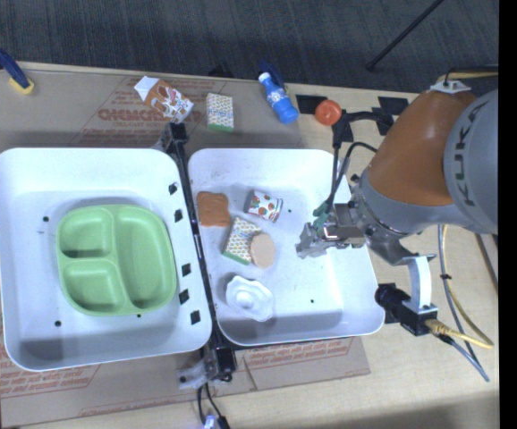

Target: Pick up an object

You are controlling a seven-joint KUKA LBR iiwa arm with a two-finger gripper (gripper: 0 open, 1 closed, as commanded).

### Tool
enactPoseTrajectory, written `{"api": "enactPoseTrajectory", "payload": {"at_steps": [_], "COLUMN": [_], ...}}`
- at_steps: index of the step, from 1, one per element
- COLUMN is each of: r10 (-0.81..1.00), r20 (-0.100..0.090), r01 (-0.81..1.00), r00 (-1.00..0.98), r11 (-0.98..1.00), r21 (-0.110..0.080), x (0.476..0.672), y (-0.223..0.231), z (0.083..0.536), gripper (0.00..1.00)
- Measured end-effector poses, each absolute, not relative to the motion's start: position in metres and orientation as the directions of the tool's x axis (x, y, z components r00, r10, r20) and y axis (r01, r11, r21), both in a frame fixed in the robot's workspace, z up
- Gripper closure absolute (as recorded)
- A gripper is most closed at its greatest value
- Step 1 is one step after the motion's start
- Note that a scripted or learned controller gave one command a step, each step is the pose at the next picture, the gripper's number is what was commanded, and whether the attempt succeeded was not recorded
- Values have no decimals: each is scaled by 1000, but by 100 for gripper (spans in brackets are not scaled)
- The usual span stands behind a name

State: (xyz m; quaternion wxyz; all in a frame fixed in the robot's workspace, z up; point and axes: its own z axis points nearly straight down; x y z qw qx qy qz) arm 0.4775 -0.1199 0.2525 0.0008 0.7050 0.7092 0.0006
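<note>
Although the task leaves the choice of object open, the candidates all lie in the right-hand shallow white bin [352, 307]: a round tan biscuit-like disc [263, 252] touching a green-and-white patterned flat packet [240, 239], a brown toast-coloured square slab [212, 208] just above and left of them, a small white cup with red and green print lying on its side [264, 206], and a white crumpled lump [250, 297] nearer the bin's front wall. None of them is lifted; each rests on the bin floor, so by my reading the pick is not yet done and the grasp itself is what remains. The gripper [310, 243] hangs over the right half of this bin, near the disc and packet but apart from them, with bare white floor under it. Its fingers are too small and cluttered with cabling to judge, so I cannot tell whether they stand open or closed, and nothing is visibly between them. Behind it the grey arm with the orange band [428, 164] reaches in from the right. The left-hand white bin [17, 177] holds a pale green three-compartment plastic tray [115, 257]. On the cardboard beyond the bins lie a blue bottle [279, 99], an orange ball [328, 111] and two small printed packets [191, 105].
</note>
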Motion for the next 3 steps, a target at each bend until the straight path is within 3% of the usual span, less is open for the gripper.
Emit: {"api": "enactPoseTrajectory", "payload": {"at_steps": [2, 3], "r10": [1000, 1000], "r20": [0, 0], "r01": [1000, 1000], "r00": [-6, -6], "r11": [6, 6], "r21": [-4, 1], "x": [476, 551], "y": [-151, -132], "z": [209, 273], "gripper": [100, 100]}}
